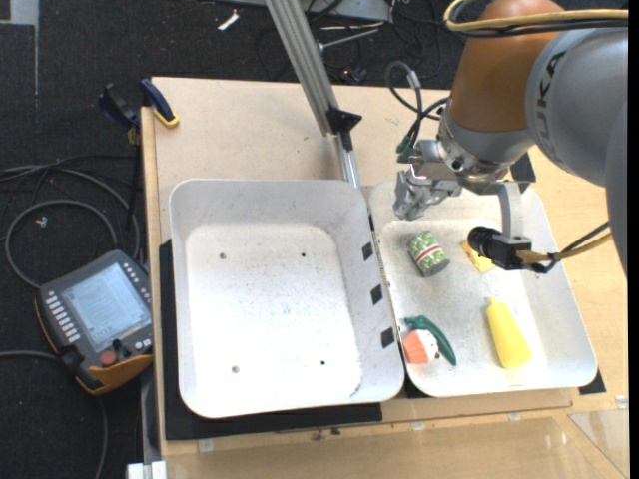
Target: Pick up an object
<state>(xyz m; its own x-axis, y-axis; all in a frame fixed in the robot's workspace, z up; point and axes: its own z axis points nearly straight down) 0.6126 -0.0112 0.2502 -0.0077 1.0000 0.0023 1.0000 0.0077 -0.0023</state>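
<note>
The gripper (414, 196) is hung over the right bin's (559, 312) far-left corner, nothing seen held; openness can't be told. The green-striped can (428, 252) sits just near of it, likely targeted.

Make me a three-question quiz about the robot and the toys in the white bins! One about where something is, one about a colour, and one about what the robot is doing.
1. Which bin has the toys in it?
A. the right bin
B. the left bin
C. both bins

2. What colour is the long toy nearest the right bin's front corner?
A. blue
B. yellow
C. purple

3. Where is the gripper?
A. over the left bin
B. beside the grey pendant on the floor
C. over the back of the right bin

Answers:
1 A, every toy lies in the right bin.
2 B, the long toy is yellow.
3 C, the gripper is at the back, behind the green striped can.
</note>
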